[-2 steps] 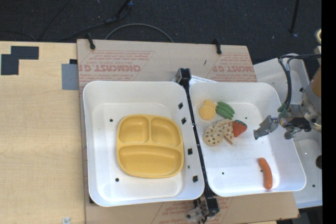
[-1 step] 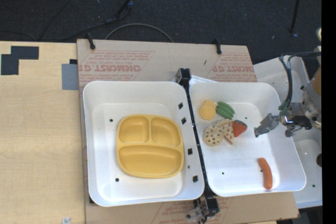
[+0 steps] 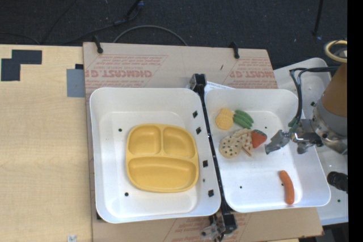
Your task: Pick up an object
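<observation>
My gripper [image 3: 290, 143] hangs over the right bin [image 3: 266, 201], just right of a cluster of toy food. Its two grey fingers stand apart, so it is open, and bare bin floor shows between them. The left fingertip [image 3: 277, 143] lies close beside a red strawberry-like piece [image 3: 258, 138]. To the left of that are a waffle-like cracker [image 3: 245, 141] and a round brown cookie [image 3: 229, 147]. Behind them sit a yellow corn piece [image 3: 225, 118] and a green vegetable [image 3: 244, 118]. An orange sausage [image 3: 288, 186] rests alone near the bin's front right.
The left bin [image 3: 108, 116] holds a yellow divided plate [image 3: 161, 157]. A black divider [image 3: 207, 150] runs between the bins. The arm's orange band [image 3: 336, 93] is at the right edge, over the bin's right rim. Cardboard lies under both bins.
</observation>
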You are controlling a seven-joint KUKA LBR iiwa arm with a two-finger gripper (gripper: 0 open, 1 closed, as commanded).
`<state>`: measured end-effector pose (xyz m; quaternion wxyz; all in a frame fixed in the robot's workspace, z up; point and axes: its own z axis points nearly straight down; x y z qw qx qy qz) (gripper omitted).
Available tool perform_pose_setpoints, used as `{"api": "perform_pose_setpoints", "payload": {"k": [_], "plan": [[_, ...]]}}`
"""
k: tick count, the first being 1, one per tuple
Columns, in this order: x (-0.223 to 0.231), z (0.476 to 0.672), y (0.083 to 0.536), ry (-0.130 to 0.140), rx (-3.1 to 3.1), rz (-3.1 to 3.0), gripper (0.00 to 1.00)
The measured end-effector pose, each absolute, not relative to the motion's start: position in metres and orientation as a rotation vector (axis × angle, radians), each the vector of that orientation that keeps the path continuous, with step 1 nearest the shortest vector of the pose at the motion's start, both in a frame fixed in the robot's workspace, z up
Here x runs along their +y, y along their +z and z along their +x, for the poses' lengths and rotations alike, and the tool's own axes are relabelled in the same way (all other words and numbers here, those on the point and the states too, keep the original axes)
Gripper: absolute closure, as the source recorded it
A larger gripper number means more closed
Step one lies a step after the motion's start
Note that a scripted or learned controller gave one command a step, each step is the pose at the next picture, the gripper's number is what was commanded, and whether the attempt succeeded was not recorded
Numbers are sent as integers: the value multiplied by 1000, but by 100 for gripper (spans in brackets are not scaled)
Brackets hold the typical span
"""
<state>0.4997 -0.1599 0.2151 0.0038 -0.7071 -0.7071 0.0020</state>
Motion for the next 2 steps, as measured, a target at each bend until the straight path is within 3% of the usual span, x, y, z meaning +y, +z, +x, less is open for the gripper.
{"api": "perform_pose_setpoints", "payload": {"k": [2], "plan": [[-154, 489, 122, 6, -2215, -2216, 0]]}}
